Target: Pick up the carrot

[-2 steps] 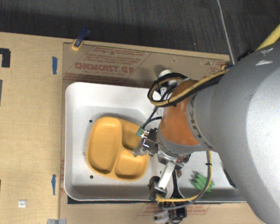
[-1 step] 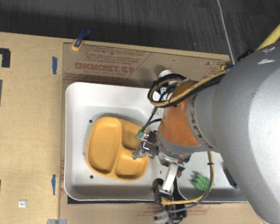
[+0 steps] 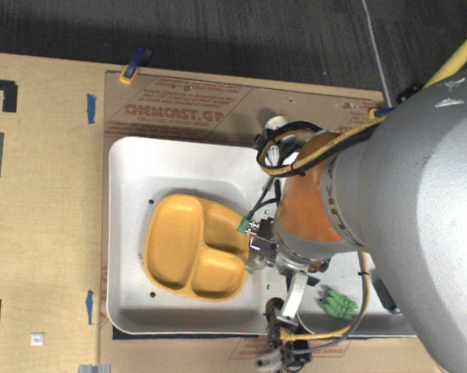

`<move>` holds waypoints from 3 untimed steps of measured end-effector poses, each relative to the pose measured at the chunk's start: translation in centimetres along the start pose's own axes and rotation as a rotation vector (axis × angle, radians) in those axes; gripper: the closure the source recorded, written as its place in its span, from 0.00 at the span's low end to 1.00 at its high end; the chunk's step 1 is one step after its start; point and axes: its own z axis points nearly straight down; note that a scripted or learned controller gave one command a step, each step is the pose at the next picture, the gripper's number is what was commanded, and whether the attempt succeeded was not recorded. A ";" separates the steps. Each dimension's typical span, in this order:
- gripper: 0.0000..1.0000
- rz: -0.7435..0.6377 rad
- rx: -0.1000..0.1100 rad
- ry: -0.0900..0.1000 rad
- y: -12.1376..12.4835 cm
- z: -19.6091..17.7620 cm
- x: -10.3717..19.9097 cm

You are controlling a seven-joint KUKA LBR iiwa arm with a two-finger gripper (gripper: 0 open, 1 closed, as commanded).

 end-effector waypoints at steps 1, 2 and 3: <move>1.00 -0.116 0.136 -0.037 4.0 0.6 0.9; 1.00 0.141 -0.006 0.020 2.9 -7.3 2.4; 1.00 0.305 -0.004 0.021 5.9 -16.3 -0.8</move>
